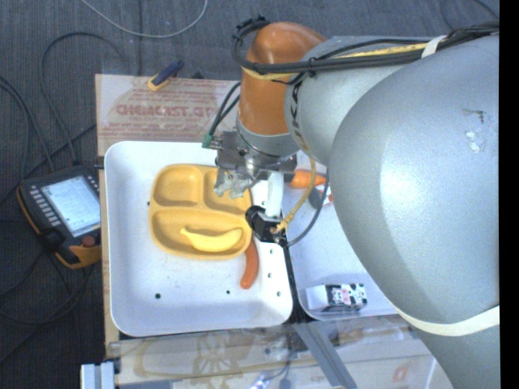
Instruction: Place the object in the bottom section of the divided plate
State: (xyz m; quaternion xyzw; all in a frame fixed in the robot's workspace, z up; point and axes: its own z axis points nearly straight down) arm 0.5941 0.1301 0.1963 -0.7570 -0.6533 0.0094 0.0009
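Observation:
A yellow divided plate point(174, 186) lies in the left white bin point(138, 298). A yellow banana point(212, 237) rests in the plate's bottom section. My gripper point(231, 183) hangs over the plate's upper right compartment, just above the banana's section. An orange sausage-shaped piece point(249, 268) lies on the bin floor, just off the plate's lower right corner. The wrist and cables hide the plate's right rim.
The big grey arm covers most of the right bin point(312, 298). A small black and white box point(344, 296) sits at that bin's front. An orange object point(306, 178) peeks out behind the wrist. A pendant point(65, 213) lies left of the bench.

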